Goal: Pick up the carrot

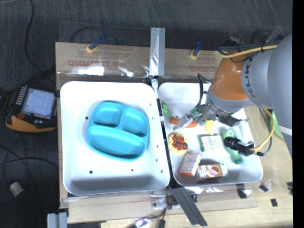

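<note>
Overall, the bench [114,56] is a cardboard-covered board on dark carpet, with a strip of silver tape [157,49] running down its back edge to where the two bins meet, and a clamp [95,43] at the rear on each side. A small device with a lit screen [34,104] lies on the carpet off the left edge. The left bin [71,165] carries a blue divided plate [118,129] near its middle, with bare white floor all round it. The right bin [251,172] is crowded. The carrot [189,125] lies in its upper left part, near the wall shared with the left bin, just right of a green piece [165,111] and above a round red-and-yellow item [178,142]. The gripper [191,117] sits right at the carrot, but whether the claw is released or clenched on it cannot be told from this angle. A yellow piece [209,125] lies just right of the carrot, a green-and-white box [210,142] below that, and an orange box [189,164] and a brown carton [210,171] lie along the front wall. The arm [266,80] covers the bin's upper right corner. Open floor shows only in a strip behind the carrot, along the back wall.
</note>
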### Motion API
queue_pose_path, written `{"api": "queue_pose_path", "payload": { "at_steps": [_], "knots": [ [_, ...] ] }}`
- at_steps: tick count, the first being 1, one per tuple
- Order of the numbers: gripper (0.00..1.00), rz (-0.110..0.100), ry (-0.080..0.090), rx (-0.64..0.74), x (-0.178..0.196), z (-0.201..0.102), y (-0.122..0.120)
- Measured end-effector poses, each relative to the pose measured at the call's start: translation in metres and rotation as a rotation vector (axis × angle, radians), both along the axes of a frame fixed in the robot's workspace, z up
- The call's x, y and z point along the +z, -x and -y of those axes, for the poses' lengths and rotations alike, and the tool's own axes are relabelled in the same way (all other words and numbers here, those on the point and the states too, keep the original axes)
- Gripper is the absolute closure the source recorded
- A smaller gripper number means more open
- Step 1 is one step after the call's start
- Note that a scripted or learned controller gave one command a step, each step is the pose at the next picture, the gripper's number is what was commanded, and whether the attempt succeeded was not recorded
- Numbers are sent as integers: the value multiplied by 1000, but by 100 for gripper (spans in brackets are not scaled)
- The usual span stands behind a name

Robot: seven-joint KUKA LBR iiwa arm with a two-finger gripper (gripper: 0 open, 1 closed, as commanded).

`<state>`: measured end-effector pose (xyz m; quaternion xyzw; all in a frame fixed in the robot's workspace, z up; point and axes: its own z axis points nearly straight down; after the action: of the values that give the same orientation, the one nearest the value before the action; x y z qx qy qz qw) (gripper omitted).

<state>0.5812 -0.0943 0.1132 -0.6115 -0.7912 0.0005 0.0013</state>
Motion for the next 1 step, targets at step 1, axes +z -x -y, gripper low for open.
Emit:
{"api": "queue_pose_path", "payload": {
  "at_steps": [1],
  "knots": [
    [0, 2, 4, 1, 105, 53, -45]
  ]
}}
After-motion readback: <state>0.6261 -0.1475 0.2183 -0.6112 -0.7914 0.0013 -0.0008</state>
